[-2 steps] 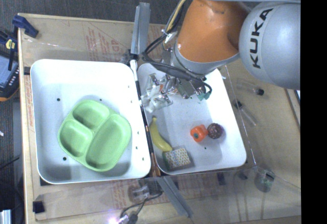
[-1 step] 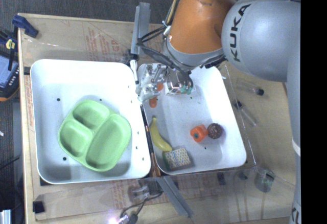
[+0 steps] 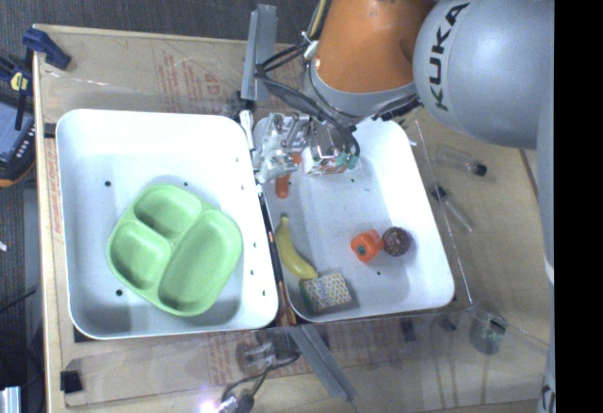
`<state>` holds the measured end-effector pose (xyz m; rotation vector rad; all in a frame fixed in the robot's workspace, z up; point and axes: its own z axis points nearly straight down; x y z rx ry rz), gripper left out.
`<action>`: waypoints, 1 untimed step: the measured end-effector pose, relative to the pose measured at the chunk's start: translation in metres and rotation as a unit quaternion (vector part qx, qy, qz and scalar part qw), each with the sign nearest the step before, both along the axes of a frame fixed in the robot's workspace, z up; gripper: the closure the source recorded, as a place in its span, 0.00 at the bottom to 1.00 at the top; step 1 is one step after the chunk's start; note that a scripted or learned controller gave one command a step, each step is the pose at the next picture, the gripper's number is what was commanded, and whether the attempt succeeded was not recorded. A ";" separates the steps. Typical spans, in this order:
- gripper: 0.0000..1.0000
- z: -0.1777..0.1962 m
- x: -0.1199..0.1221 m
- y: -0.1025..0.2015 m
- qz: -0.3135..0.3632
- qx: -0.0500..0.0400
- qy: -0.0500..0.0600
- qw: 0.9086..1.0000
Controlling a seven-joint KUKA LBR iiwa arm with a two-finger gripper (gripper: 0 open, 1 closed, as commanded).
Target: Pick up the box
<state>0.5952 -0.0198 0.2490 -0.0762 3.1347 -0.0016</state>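
The box (image 3: pixel 327 291) is small, with a speckled tan and green pattern. It lies at the near edge of the right bin (image 3: pixel 429 213), just right of a banana's lower end. My gripper (image 3: pixel 287 156) hangs over the far left corner of that bin, well up from the box and apart from it. The grey arm and its orange band cover the bin's far edge. Nothing of the box is hidden.
A yellow banana (image 3: pixel 293 254) lies along the right bin's left wall. An orange-red item (image 3: pixel 366 246) and a dark round one (image 3: pixel 397 241) sit mid-bin. A small orange piece (image 3: pixel 281 185) shows just below my gripper. A green divided plate (image 3: pixel 175 249) rests in the left bin (image 3: pixel 85 147).
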 end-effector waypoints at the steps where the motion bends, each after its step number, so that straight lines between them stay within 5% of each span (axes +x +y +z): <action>1: 1.00 0.011 0.001 0.000 0.001 0.000 -0.002 1.000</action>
